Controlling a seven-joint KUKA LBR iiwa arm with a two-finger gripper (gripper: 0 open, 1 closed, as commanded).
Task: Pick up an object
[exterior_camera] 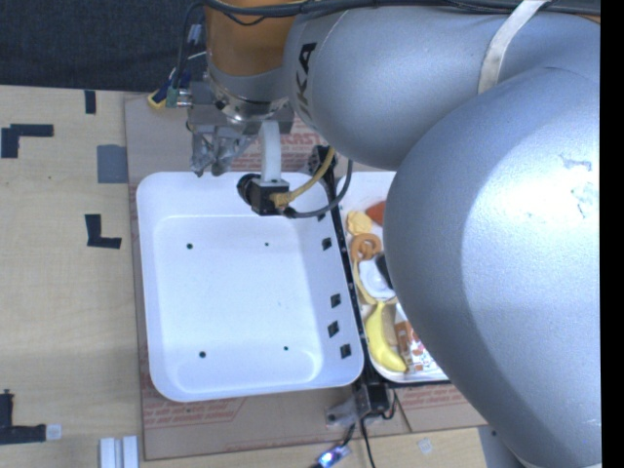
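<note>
Jaws (210, 159) above left bin's (156, 261) far rim | arm (468, 115) hides right bin (429, 369)

A pale wooden bench (58, 300) fills the left and bottom of the view, marked with dark tape pieces (97, 234) and a grey patch (112, 163). A brown cardboard sheet (195, 412) lies on it. Behind the bench runs a dark fabric backdrop (88, 27). Light is even and soft
</note>
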